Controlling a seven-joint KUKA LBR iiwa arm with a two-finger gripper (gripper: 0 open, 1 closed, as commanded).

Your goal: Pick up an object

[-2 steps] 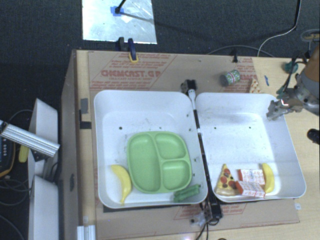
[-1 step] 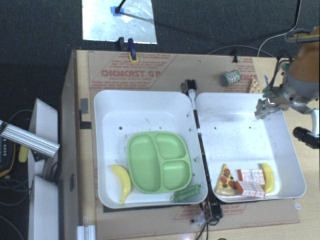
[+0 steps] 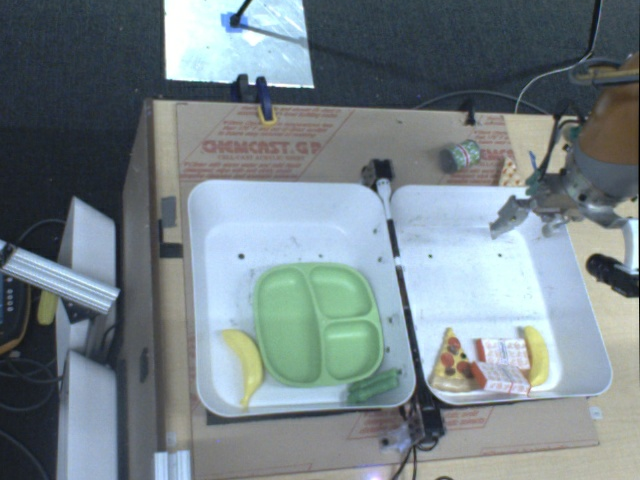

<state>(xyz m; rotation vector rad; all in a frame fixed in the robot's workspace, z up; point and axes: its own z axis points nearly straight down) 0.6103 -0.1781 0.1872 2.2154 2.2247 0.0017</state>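
The end effector (image 3: 530, 215) is seen over the right bin (image 3: 600, 368) at two o'clock, fingers spread, nothing gripped. Pizza slice (image 3: 452, 361), red box (image 3: 503, 361) and banana (image 3: 538, 354) are grouped at six o'clock (touching one another).

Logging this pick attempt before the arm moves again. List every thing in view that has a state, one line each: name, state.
claw: open, holding nothing, above the right bin's far side
green divided plate: flat in the left bin, compartments bare
left banana: lying beside the plate
green packet: lying at the plate's near edge
pizza slice: lying flat, right bin
red and white box: lying flat, right bin
right banana: lying beside the box
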